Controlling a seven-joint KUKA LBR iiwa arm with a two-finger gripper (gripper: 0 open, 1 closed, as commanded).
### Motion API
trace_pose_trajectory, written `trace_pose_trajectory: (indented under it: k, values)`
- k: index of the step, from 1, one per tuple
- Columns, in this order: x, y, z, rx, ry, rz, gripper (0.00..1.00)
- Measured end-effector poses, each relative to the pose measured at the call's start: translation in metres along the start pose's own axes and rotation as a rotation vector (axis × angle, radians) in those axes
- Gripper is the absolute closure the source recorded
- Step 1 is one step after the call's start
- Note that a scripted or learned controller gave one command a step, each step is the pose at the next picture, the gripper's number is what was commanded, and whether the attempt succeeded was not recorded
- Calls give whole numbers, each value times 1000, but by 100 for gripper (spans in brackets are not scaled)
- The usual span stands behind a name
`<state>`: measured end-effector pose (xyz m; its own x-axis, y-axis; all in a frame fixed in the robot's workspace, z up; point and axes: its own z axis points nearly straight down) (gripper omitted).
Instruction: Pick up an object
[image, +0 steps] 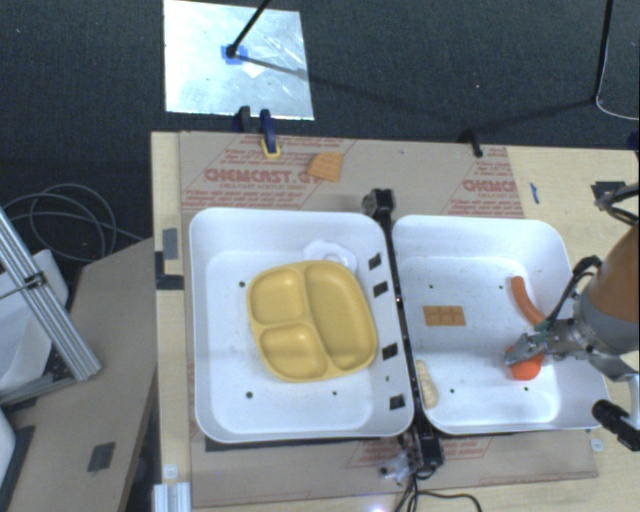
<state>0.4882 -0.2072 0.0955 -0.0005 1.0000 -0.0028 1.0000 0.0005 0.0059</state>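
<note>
Presently we note the gripper (527, 352) low in the right bin (470, 235), directly over an orange carrot-like piece (523, 310) whose long axis runs up-left from it; whether it pinches that piece we cannot tell.

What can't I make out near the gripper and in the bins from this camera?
- Gripper: too small and blurred in the camera view to tell its state, or whether it touches the orange carrot-shaped toy below it.
- Arm: cut off by the right edge.
- Small white object in the left bin: partly hidden behind the yellow three-compartment plastic tray.
</note>
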Motion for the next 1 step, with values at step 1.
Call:
trace_pose_trajectory:
  k: [1]
  values:
    - [102, 0, -32, 3, 5, -11, 100]
